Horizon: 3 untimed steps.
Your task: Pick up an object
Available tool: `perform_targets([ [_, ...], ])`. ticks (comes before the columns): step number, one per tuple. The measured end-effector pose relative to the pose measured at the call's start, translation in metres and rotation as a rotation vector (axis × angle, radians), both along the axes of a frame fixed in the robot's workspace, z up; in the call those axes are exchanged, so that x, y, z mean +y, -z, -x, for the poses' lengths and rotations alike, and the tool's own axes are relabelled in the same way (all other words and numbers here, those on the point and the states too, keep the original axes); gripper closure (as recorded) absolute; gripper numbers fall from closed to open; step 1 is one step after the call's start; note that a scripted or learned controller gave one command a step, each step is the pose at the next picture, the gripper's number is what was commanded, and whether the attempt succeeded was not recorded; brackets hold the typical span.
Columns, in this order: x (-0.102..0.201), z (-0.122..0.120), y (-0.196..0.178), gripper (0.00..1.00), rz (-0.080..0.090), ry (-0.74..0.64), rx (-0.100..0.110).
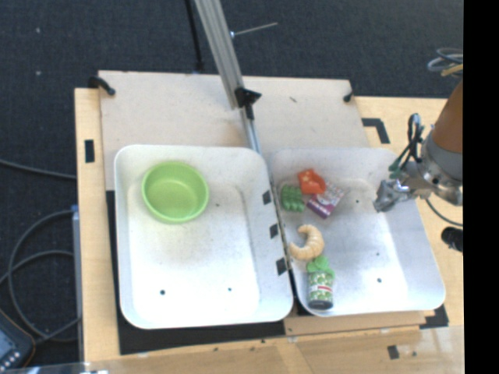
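I see the gripper (387, 196) over the right bin (405, 263), near that bin's far right side, with the grey arm (440, 162) and its orange band coming in from the right edge. I cannot tell how it is set, and nothing shows in its grasp. The things to pick all lie to its left, along the left side of the same bin and apart from the gripper. Nearest to it is a purple packet (326, 201), with a red toy (311, 181) touching its upper left end and a green block (291, 199) just beside that, close to the bin's left wall. Further toward me lies a croissant (307, 242), and just below it a green can (320, 284) lies on its side near the bin's front left corner. A bare stretch of white floor separates the gripper from this cluster. The left bin (195, 287) holds a green bowl (175, 192), upright, in its far left part, well apart from the arm. Both bins sit side by side on a pale wooden bench (179, 107), with black marks at their shared edge. A metal post (222, 45) rises at a slant from the bench behind the bins. Around the bench I see dark carpet (47, 68), and cables (35, 248) trail over it at the left.
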State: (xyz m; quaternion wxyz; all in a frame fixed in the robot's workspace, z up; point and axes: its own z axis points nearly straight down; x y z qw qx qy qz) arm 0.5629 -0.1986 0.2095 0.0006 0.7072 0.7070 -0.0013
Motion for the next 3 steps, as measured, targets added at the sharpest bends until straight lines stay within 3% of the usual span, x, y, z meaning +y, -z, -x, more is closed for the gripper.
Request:
perform_targets([
  [3,0.162,-0.014,0.008,1.00,-0.005,-0.008,0.000],
])
